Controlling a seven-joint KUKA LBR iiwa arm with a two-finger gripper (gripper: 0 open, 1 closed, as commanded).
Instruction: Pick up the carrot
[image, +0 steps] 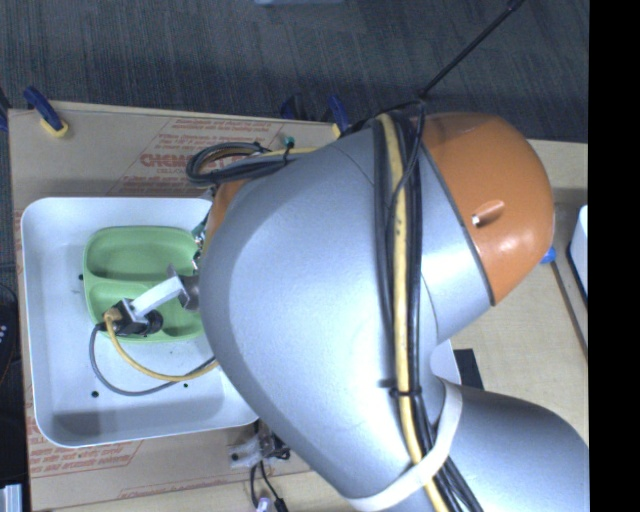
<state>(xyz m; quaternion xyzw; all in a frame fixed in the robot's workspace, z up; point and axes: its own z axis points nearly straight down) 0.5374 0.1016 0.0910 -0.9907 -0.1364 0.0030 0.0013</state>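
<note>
Presently on the bench (560, 330):

- Arm (340, 310): grey with an orange band, it spans the centre and right of the frame and covers the left bin's right side.
- Left bin (50, 330): white and shallow, at centre left, on printed cardboard (90, 455).
- Green dish (125, 255): in the bin's upper half, its right edge under the arm.
- Gripper (193, 290): at the dish's right edge, mostly hidden beneath the arm. I cannot tell whether it is wide or narrow.
- Carrot (226, 190): an orange-brown sliver at the bin's upper right corner, against the arm's edge. Too little shows to be sure.
- Blue clamp (45, 110): on the cardboard's upper left corner.
</note>
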